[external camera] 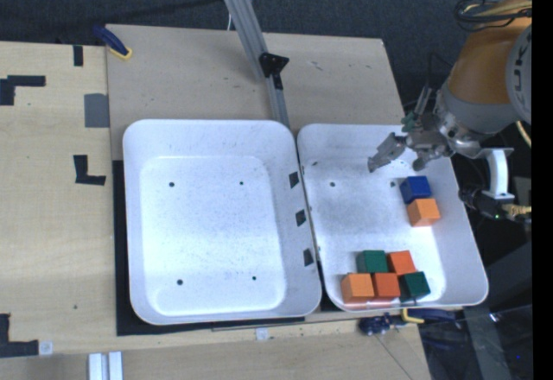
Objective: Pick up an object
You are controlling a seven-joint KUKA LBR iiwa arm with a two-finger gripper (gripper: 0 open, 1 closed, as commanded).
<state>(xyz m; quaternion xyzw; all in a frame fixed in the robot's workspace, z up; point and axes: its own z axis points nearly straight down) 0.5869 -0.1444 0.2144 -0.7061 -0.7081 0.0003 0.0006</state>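
Grey and orange, the arm [488,67] is seen entering from the right, and the hand [399,154] is positioned above the upper part of the right bin [346,205]. Two dark fingers [382,155] are spread apart, and nothing is seen between them; the hand is therefore open and not gripping anything.

A blue block [416,187] is located just below and slightly to the right of the hand, near it but not touched by it. An orange block [423,212] is set directly below the blue block, touching or almost touching it; which of the two cannot be told.

A cluster of blocks is found well below the hand, at the lower edge of the right bin. A green block [373,261] and an orange-red block [402,262] form the upper row. An orange block [357,287], a second orange-red block [386,285] and a dark green block [416,285] form the lower row. The five are packed closely together.

The left bin [212,218] is located to the left of the hand, beside the right bin, on the tan bench [52,214]. A slanted metal rail [246,15] is seen above and to the left of the hand.
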